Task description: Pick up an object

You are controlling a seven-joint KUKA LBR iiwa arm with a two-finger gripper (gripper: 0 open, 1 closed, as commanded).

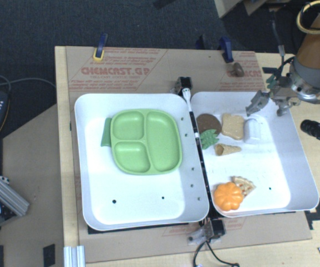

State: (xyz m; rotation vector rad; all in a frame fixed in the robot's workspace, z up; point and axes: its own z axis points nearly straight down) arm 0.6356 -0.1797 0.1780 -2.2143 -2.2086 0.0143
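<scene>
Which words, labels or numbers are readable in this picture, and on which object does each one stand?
"CHEMCAST G.P": red print on the brown board beneath the bins, at its far left.
More red print, near it and on the board's far right: too small and blurred to read.

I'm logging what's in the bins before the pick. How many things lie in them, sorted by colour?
Green: 2, divided plate, leafy piece
Brown: 1, round disc
Tan: 3, bread slice, cone, flat piece
Orange: 1, pumpkin
White: 1, block
Total: 8
</scene>
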